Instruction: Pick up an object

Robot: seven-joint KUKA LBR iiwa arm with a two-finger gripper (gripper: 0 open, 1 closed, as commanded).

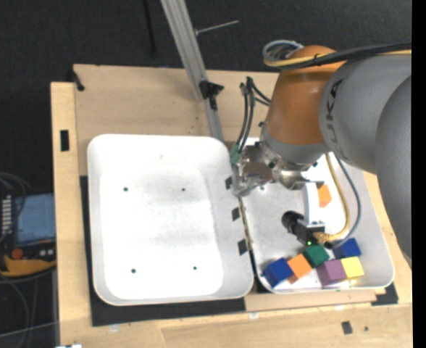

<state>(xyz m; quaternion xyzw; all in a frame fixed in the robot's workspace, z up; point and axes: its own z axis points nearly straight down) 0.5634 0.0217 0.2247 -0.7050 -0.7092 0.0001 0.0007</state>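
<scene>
Several small blocks lie clustered in the near corner of the right bin (383,263): a blue cube (277,271), an orange cube (300,265), a green block (316,256), a purple cube (333,271), a yellow cube (353,267) and a second blue block (348,249). A small orange piece (324,196) lies farther back, partly under the arm. My gripper (246,176) hangs below the orange wrist band at the right bin's left wall, well back from the cluster. Nothing shows between its tips.
The left bin (155,216) sits beside the right one, sharing a middle wall. A slanted metal pole (191,56) rises behind the bins. A black cable connector (298,225) hangs from the arm above the blocks. A blue box (35,220) and cables lie off the bench at left.
</scene>
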